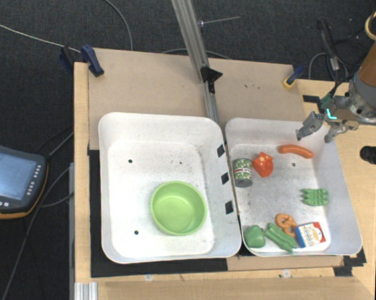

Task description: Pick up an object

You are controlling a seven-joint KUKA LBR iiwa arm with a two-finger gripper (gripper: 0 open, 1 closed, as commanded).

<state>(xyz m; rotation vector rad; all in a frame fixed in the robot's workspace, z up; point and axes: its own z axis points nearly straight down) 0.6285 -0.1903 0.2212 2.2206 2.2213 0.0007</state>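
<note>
- Fingers [308,128] of the gripper [320,129] were spread apart with nothing between them — one grey finger pointed down-left, the other sat to its right, and both hung over the right bin's far edge, at about one o'clock from that bin's middle.
- Bench [147,82], a pale board, carried both bins side by side, with a metal rail [191,41] running in from twelve o'clock down to the gap between them.
- Left bin [120,137] was white and shallow, with a green bowl [178,207] at roughly five o'clock from its centre.
- Right bin [342,190] was white too and held the small things.
- Arm [372,67] came in from three o'clock, high on the right.
- Green vegetable [281,237] lay at six o'clock in the right bin, with a green lump [254,237] just beside it at seven.
- Small carton [310,234], white with red, lay at five o'clock, touching an orange pretzel shape [286,222].
- Green ridged piece [315,196] sat at three o'clock.
- Can [242,171] stood at nine o'clock near the bin's left wall — a red pepper [263,164] just to its right.
- Orange sausage [295,151] lay at twelve o'clock, below the gripper and near it, not touching.
</note>
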